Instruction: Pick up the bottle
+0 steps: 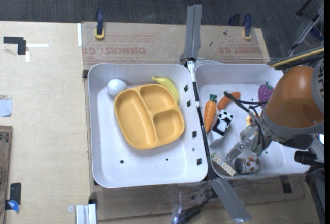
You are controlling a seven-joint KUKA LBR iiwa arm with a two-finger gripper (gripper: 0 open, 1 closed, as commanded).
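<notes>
- Two shallow white bins sit side by side on the bench. The left white bin (98, 130) carries a yellow three-compartment plastic plate (148, 115), with a yellow toy banana (167, 86) tucked at the plate's far rim and a small white egg-shaped ball (116, 85) just beside its far-left corner.
- The right white bin (234, 76) holds an orange toy carrot (210, 112), a second orange carrot-like piece (228, 99), a black-and-white toy figure (223, 123), a purple bunch of toy grapes (265, 91) and a small spotted grey cup-like item (247, 165).
- The target, as I read it, is the small clear bottle with a grey cap (225, 165), lying on its side along the near wall of the right bin, touching or just beside the spotted item. Small in frame; identity is my best guess.
- The grey arm with its orange band (294, 99) hangs over the right bin. The tool (247, 141) sits just above the bottle's upper end. Whether it is spread or closed I cannot tell.
- Handling judgement: likely light, stiff, smooth plastic, so it will roll and slip. I would grip across the barrel at mid-length, with the fingers straddling the long axis.
- Risk: the bin wall and the spotted neighbour crowd the approach.
</notes>
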